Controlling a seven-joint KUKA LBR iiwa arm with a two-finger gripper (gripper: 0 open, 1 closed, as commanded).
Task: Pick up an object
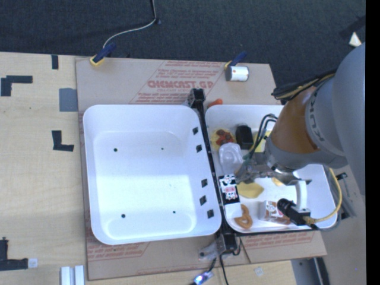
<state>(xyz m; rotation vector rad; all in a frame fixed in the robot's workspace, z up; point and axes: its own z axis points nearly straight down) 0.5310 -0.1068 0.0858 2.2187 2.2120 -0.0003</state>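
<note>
We reach our grey metal gripper down into the shallow white bin on the right, just above the soft yellow lump, but we cannot tell how it stands, and it might bump the small clear plastic cup beside it.

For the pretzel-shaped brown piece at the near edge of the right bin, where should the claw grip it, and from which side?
Judging from its pose, grip the pretzel-shaped piece across its outer loop, coming straight down from above. It lies flat on the floor of the right bin, close to the near wall and the black-and-white card, so a sideways approach looks blocked.
</note>
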